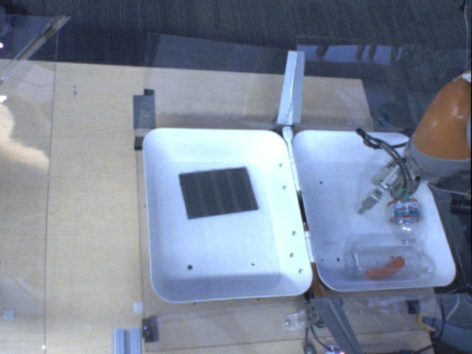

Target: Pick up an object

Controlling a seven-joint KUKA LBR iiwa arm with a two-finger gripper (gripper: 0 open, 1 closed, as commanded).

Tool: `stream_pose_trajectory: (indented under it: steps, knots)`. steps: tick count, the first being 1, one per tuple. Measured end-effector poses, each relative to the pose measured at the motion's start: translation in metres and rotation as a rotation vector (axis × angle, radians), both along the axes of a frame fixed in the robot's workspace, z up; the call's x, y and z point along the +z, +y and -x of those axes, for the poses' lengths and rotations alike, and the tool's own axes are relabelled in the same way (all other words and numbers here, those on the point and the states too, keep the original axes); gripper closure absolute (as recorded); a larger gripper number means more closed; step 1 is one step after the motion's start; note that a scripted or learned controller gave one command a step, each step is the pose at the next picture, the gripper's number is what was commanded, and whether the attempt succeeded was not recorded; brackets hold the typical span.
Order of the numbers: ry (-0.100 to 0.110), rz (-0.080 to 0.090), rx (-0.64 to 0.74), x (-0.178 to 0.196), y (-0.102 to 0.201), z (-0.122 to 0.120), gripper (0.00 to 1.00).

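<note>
Mat (pixel 218 192) in left bin (pixel 169 271)

A pale wooden bench (pixel 74 198) stands on dark grey carpet (pixel 221 6).

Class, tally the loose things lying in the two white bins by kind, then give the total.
Dark ridged mat: 1
Clear bottle: 1
Clear tube with an orange piece inside: 1
Total: 3

Pale wooden bench (pixel 88 220), two shallow white bins resting on it side by side, left bin (pixel 162 264) just beside right bin (pixel 324 153), grey upright divider post (pixel 290 87) behind their shared edge, small dark bracket (pixel 144 109) near the left bin's far corner
</note>
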State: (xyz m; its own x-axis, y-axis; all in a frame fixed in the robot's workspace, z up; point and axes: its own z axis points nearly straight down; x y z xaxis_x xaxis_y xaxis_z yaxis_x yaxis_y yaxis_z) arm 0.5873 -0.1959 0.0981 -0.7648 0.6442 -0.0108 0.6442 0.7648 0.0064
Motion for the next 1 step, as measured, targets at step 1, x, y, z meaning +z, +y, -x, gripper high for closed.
stream_pose_trajectory:
  steps: [1]
  knots:
    - [0.001,0.0,0.027,0.0119,-0.0079,-0.0302,0.0]
